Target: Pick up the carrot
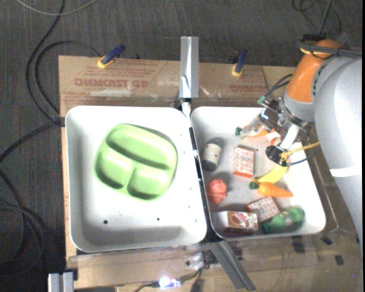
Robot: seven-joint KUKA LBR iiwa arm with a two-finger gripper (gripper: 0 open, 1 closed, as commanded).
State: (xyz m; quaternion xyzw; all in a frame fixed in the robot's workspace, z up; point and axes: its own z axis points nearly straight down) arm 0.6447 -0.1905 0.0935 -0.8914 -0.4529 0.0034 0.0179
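Well, carrot [274, 190] in right bin [225, 121], hand [267, 123] seemingly apart from it.

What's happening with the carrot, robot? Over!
End effector over right bin, apart from carrot. Carrot lying loose, not held. Banana close beside it.

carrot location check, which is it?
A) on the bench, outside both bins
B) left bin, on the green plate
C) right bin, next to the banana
C: the carrot lies on the floor of the right bin, just below the yellow banana as the camera sees it.
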